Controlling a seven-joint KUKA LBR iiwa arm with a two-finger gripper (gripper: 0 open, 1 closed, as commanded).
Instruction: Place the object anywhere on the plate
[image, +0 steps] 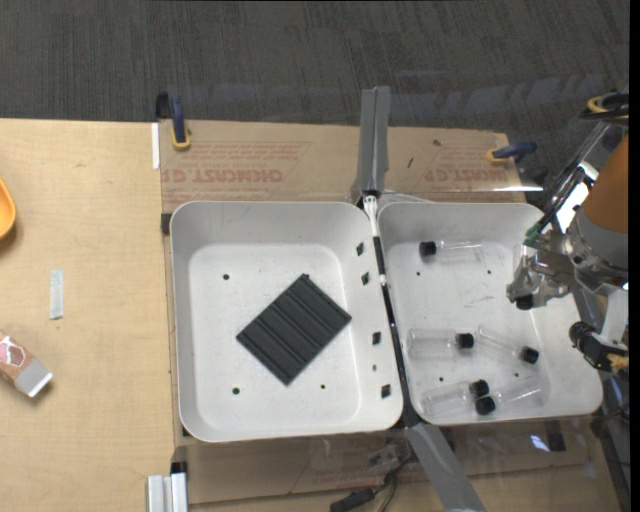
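Nearest the camera, at the bottom of the view, the front rim of the right bin (560, 405) fences in a scatter of clear plastic vials with black caps. Two lie close together by that rim (478, 397), one lies to their right (510, 350), and another sits toward the bin's left side (440, 344). They are slim, smooth cylinders, see-through enough to fade into the white floor, so the black caps are what mark them out. A further vial (452, 250) lies apart near the back wall.

The hand (524, 292) hangs over the right side of this bin, above bare floor and apart from every vial. Nothing shows between its fingers; from this slant I cannot tell whether they are spread or pressed together. I judge the task is at the picking stage, with no vial lifted yet. The next move calls for the hand to drop over one vial, likely a near one, and close across its round body, which may roll or slip out.

In the left bin (185, 300) the plate (294, 328) lies flat: a dark, ridged rectangular slab turned diamond-wise near the middle, matt against the glossy white. Any vial has to cross the divider between the bins to reach it.

Farther back, brown cardboard covers the bench (80, 200), held by clamps.
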